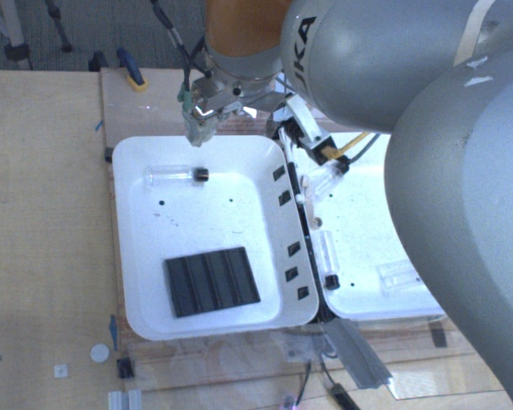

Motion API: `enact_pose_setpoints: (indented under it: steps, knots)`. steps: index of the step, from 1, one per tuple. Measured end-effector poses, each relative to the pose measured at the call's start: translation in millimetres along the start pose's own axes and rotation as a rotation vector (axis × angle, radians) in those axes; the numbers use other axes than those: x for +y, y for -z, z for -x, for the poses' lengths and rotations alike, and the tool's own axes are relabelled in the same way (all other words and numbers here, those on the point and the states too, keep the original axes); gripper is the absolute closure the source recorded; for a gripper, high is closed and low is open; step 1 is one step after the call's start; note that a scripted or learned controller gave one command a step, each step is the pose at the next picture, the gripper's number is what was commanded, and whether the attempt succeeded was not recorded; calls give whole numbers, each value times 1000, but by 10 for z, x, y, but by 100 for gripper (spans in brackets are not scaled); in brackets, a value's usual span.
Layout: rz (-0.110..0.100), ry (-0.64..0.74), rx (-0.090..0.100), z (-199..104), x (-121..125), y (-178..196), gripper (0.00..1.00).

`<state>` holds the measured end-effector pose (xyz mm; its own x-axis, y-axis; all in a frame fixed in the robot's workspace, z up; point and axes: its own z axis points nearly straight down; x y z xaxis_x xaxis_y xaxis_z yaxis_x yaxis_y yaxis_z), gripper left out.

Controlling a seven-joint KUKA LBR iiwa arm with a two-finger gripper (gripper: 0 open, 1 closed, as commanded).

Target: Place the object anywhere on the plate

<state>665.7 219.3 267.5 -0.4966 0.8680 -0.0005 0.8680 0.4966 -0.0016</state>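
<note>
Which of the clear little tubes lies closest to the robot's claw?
The black-capped tube in the left bin, just below the gripper; the others lie in the right bin.

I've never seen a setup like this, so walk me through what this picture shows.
One camera fixed above a bench looks down at a slant. The big grey machine with an orange band is a robot arm reaching in from the right. Its pincer hangs over the far edge of the left shallow white bin. That bin holds a clear plastic tube with a black cap and a dark ribbed rectangular plate. The right shallow white bin holds another clear capped tube. Nothing visible sits in the pincer.
</note>
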Motion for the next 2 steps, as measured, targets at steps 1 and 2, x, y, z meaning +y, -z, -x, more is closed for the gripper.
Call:
enact_pose_setpoints:
  steps: [1,2]
  knots:
    - [7,35,-2,31,-8,249,100]
    - [1,119,1,-8,-16,-139,100]
